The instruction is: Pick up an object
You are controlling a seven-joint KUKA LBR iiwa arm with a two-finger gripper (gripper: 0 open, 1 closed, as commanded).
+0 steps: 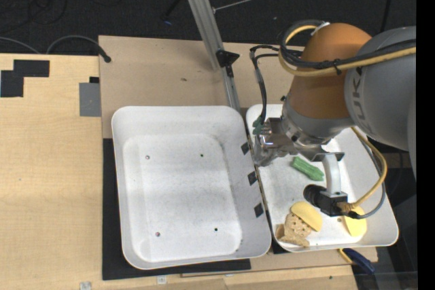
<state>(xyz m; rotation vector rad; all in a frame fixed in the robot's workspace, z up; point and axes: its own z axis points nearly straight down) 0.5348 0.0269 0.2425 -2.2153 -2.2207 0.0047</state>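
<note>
camera view, from above at a slant: two shallow white bins side by side on a tan bench (156, 75), left bin (177, 187) in full sight, right bin (277, 192) partly hidden under the arm. grey arm (387, 92) with orange band, entering from the right and bending down over the right bin. gripper (267, 145) low over the right bin's left side, close to the rim that faces the left bin; seen from above and behind the wrist, so cannot tell whether open or closed. green object (307, 168) lying flat on the right bin's floor, just right of the gripper and apart from it. yellow wedge (309, 216) nearer the front of the same bin, touching a tan crumbly piece (295, 232) that sits in the front left corner. slanted metal rail (202, 7) rising behind the bins, its foot near the gap between them.
</note>
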